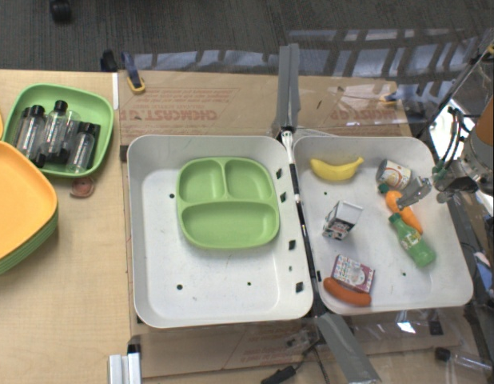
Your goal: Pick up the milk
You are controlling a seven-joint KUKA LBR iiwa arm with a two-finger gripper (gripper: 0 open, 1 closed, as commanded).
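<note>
The tool (416, 194) hangs over the right side of the right bin (463, 290), its fingers narrowly apart with nothing between them. Just beside it lie a carrot (403, 211), a can (392, 174) and a green bottle (413, 242). Further left in this bin sits the milk (342, 220), a small tilted carton, well apart from the tool, with a banana (336, 167) above it and a pink packet (352, 274) and sausage (346, 293) below. The left bin (151, 286) holds a green divided plate (228, 202). The arm (471, 162) reaches in from the right.
</note>
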